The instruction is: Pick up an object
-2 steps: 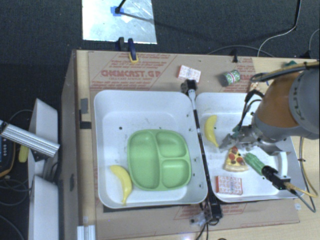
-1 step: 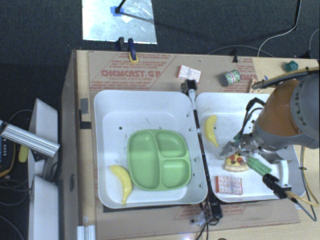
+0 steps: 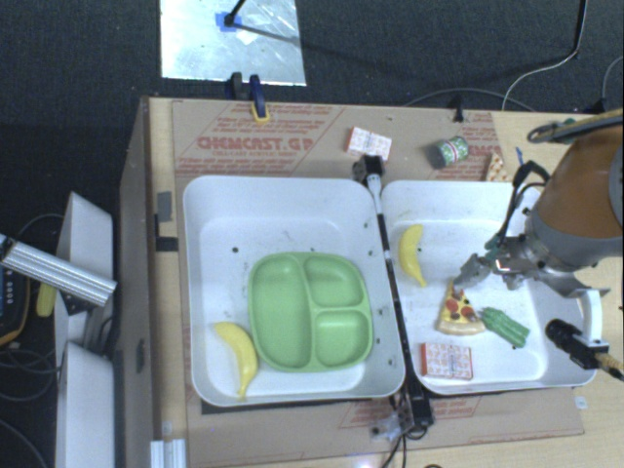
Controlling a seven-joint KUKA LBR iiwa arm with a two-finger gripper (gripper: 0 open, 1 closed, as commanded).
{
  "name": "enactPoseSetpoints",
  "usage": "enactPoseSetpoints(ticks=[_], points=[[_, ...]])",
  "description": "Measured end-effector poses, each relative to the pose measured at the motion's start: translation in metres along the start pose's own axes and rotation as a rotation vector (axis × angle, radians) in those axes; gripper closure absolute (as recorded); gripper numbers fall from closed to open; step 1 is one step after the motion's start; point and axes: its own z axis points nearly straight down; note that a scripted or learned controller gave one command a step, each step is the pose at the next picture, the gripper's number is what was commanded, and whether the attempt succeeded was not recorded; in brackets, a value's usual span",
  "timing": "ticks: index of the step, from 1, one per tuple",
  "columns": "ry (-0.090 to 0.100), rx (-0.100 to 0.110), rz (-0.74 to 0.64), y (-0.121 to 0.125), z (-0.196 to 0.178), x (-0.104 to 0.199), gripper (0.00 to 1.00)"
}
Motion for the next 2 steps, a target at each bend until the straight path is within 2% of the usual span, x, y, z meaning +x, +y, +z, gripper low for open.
enactPoseSetpoints(ticks=[1,2], points=[[0.002,0.004,0.0,0.011,0.078,0.011,0.0],[0.002,0.004,0.001,-0.027,0.08,0.033,0.0]])
